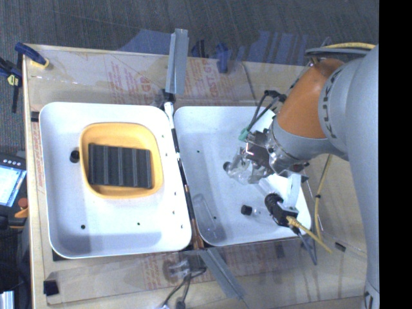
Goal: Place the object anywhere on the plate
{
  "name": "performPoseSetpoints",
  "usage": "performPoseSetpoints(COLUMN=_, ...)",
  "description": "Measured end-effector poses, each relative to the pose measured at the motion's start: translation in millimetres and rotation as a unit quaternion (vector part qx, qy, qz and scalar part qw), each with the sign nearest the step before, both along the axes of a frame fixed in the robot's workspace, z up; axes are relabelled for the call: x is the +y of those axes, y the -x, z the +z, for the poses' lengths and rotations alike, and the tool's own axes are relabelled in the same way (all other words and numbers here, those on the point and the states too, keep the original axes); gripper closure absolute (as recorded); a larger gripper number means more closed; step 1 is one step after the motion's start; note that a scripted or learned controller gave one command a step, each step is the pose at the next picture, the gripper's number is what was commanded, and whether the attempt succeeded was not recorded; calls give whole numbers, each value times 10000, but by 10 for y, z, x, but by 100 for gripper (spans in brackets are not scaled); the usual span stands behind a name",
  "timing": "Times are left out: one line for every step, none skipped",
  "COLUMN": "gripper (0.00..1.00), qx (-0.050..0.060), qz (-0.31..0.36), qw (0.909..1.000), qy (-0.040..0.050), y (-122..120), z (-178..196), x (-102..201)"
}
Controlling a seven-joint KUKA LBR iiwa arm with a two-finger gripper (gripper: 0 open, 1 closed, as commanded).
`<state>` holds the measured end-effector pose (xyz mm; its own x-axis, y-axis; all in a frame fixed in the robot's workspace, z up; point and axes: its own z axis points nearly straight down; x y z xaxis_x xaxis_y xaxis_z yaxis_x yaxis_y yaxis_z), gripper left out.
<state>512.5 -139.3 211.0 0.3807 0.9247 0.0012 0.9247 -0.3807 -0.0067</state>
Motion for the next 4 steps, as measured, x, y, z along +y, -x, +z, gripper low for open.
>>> performPoseSetpoints(gripper=100, qx=3, qz=1325, qw=9912, qy=-2, y=117, z=109, x=257)
performPoseSetpoints(gripper=100, qx=-18, qz=2128, qw=9771, qy=6, y=-439, z=97, x=675)
performPoseSetpoints(gripper=100, qx=-20, qz=2701, qw=9628, qy=2, y=-854, z=-206, x=1105)
performPoseSetpoints(gripper=0, qx=-21, qz=2700, qw=9629, qy=2, y=-854, z=-205, x=1103)
